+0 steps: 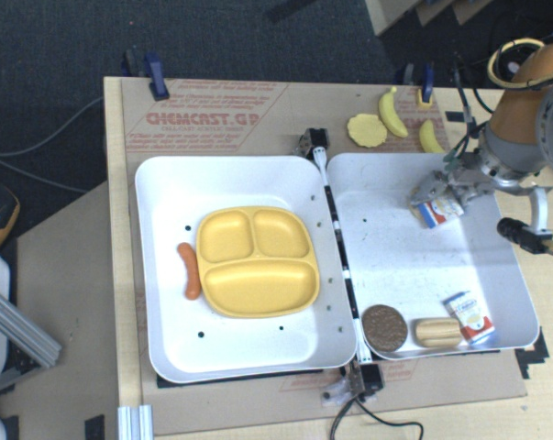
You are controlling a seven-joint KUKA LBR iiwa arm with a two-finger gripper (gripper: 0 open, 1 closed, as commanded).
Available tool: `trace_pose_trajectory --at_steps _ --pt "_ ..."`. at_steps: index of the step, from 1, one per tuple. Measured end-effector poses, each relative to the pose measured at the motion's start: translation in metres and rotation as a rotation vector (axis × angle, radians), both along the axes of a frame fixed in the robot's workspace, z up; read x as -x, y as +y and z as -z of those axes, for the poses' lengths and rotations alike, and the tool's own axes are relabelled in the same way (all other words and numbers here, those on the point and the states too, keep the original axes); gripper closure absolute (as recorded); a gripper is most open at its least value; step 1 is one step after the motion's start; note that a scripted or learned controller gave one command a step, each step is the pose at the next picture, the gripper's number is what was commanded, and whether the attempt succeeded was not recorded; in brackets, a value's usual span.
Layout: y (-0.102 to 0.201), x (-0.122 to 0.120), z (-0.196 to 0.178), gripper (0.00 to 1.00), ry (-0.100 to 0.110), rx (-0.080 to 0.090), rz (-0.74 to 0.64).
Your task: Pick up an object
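Small carton (pixel 434 213), white with red and blue print, lies in the right bin (pixel 414 273), directly below the gripper (pixel 444 191) and touching or nearly touching it. We cannot tell which. Its upper edge is hidden by the grey gripper body, so we only see part of it. Its long axis seems to run across the view, rising slightly toward the right, and we cannot make out which end is its top.

Far to the left of the gripper, in the left bin (pixel 166 246), we see an orange sausage (pixel 190 270) lying lengthwise against the left edge of a yellow divided plate (pixel 256 261). Up and to the left of the gripper, on the bare bench outside the bins, sit a yellow round slice (pixel 368 130) and two bananas (pixel 394 113) (pixel 430 137). Well below the gripper, along the near wall of the right bin, a brown round cookie (pixel 384 328) rests just beside a bread roll (pixel 438 332), and a second carton (pixel 469 316) leans at the roll's right end.

We cannot tell whether the gripper is clenched or released, since its underside is blurred against the carton. The arm (pixel 524 117) is cut off at the right edge of the view.
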State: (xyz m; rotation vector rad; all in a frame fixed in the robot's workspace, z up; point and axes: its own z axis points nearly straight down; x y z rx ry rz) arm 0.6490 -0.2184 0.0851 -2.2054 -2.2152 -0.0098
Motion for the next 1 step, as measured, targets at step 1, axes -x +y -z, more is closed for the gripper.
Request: trace_pose_trajectory --at_steps 1 --pt "0.002 0.0003 -0.0109 1.0 -0.006 0.004 -0.003"
